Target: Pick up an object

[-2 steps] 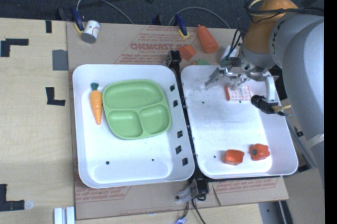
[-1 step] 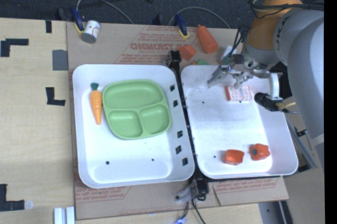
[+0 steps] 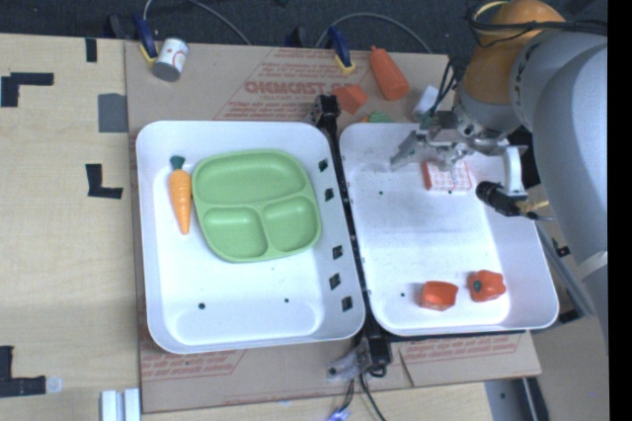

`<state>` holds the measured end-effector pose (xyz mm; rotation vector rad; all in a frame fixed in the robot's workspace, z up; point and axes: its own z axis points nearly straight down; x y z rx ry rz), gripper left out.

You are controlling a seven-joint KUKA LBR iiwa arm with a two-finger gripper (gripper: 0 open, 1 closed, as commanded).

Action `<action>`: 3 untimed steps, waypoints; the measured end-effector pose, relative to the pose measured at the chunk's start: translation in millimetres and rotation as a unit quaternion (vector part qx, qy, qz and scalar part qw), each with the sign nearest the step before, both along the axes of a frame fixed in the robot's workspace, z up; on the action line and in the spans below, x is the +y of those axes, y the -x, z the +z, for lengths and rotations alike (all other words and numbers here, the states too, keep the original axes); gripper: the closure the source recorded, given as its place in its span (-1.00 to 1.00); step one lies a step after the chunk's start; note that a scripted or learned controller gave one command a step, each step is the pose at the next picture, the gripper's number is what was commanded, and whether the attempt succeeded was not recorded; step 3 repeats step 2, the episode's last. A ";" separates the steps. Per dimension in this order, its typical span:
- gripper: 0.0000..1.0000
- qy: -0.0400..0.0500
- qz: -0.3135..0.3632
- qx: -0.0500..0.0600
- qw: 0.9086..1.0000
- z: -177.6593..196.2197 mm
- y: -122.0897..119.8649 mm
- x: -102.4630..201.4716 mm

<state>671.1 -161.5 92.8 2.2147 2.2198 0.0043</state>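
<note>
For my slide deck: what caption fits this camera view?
Grey arm's claw above a red-and-white packet in the right white bin; green divided plate and toy carrot sit left.

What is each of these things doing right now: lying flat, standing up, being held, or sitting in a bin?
Carrot: lying flat in the left bin, beside the plate.
Green plate: flat in the left bin, compartments bare.
Two red-orange pieces: resting apart in the right bin.
Red-and-white packet: flat in the right bin, under the gripper.
Gripper: hovering low over the packet.
</note>
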 end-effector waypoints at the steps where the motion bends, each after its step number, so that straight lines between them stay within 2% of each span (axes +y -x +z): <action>1: -1.00 0.004 0.000 -0.004 1.000 0.1 -1.5 12.5; 2: -1.00 0.000 -0.001 0.002 1.000 11.1 2.2 16.4; 3: -1.00 0.000 -0.001 0.002 1.000 11.1 2.2 16.4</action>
